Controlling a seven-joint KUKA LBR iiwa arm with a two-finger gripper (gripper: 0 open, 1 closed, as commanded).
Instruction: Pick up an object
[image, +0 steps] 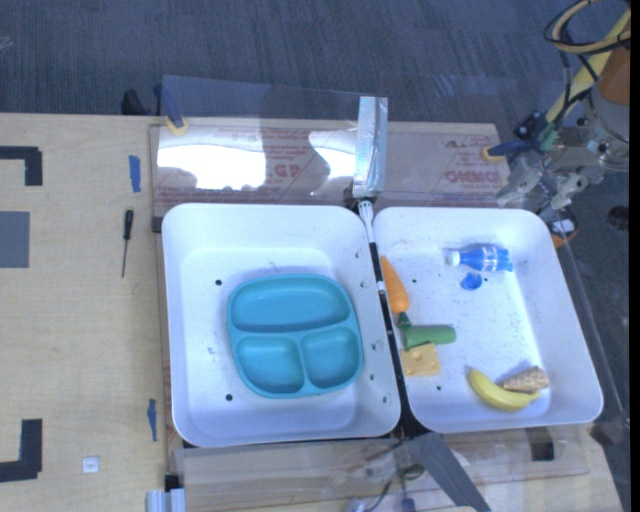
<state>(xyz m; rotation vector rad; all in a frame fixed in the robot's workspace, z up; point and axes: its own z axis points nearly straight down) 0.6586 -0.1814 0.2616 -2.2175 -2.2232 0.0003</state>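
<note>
While the end effector (548, 190), grip state unclear, hovers at the right bin's (575, 300) far corner, the bottle (478, 259) lies near it.

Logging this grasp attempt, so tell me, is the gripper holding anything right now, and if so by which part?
Nothing is held. The gripper sits at the far right corner of the right bin, with no object in it; the bottle and banana lie untouched.
</note>
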